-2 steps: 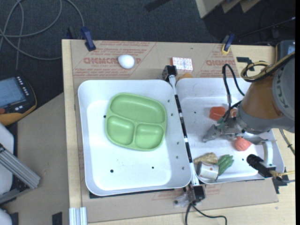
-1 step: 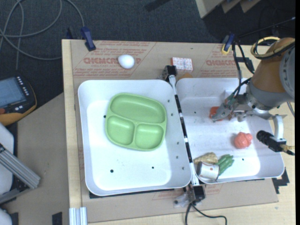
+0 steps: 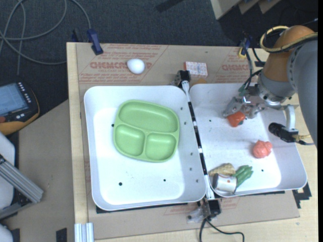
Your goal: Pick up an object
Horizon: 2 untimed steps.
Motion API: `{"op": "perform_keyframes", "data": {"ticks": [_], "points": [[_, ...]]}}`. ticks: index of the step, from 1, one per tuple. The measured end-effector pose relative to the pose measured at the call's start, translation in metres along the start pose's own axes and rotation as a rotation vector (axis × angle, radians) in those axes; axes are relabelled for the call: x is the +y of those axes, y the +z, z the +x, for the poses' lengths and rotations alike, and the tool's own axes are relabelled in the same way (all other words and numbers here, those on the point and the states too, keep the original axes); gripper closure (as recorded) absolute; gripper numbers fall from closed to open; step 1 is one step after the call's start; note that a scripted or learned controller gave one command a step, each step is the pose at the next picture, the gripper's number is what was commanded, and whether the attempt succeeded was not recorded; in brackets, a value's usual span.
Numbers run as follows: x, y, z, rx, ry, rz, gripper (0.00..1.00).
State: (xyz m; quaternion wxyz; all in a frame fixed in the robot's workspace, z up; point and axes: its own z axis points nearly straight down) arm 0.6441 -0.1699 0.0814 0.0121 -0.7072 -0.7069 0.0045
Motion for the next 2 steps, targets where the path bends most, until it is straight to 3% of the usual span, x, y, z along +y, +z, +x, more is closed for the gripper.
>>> {"op": "perform_keyframes", "data": {"ticks": [1, 2], "points": [[0.001, -0.011, -0.001, -0.009, -0.002, -0.007, 1.0], [-0.032, -0.053, 0.065, -0.01, -0.003, -0.023, 1.0]]}}
